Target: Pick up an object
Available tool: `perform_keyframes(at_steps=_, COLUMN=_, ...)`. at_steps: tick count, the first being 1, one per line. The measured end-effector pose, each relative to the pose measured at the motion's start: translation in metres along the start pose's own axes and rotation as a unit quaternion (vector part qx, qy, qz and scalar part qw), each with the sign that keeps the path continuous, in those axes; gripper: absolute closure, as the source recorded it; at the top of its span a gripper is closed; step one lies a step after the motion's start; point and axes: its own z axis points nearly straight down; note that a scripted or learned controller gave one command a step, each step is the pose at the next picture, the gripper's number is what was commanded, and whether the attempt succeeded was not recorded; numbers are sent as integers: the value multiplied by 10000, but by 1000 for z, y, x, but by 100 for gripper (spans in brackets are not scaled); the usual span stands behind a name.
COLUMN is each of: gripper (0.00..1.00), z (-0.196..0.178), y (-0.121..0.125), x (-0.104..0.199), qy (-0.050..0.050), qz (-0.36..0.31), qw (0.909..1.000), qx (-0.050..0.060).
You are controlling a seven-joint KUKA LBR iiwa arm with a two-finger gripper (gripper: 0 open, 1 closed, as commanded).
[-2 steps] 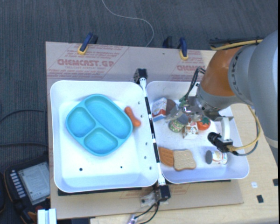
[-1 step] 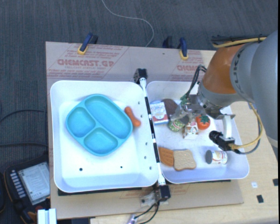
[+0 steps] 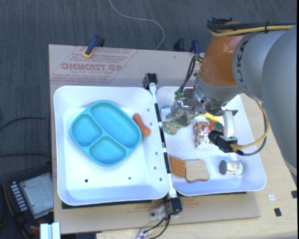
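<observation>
Toast (image 3: 197,171) and cracker (image 3: 177,167) near, right bin (image 3: 254,180). Gripper (image 3: 181,114) low at far left, over green lid thing (image 3: 172,127). Fingers: cannot tell. Step looks like reaching down. Next: close, then lift straight up.

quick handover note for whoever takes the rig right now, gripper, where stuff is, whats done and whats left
Gripper: low over the right bin's upper left, by a green-lidded cup; grip unclear.
Right bin: small carton, toast slice, cracker, small can.
Left bin: blue divided plate, carrot beside it.
Done: nothing visibly lifted.
Left: grasp and lift one object.
</observation>
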Motion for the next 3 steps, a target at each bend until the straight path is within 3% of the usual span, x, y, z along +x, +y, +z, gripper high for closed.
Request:
perform_keyframes(at_steps=1, gripper=100, z=-9, y=-1, x=-1, qy=-9, qz=2, qw=10000, qx=14)
perform_keyframes(at_steps=2, gripper=100, z=-28, y=-56, x=44, qy=-2, qz=7, qw=10000, qx=16)
perform_keyframes(at_steps=3, gripper=100, z=-23, y=-77, x=122, qy=-3, qz=4, qw=10000, qx=15)
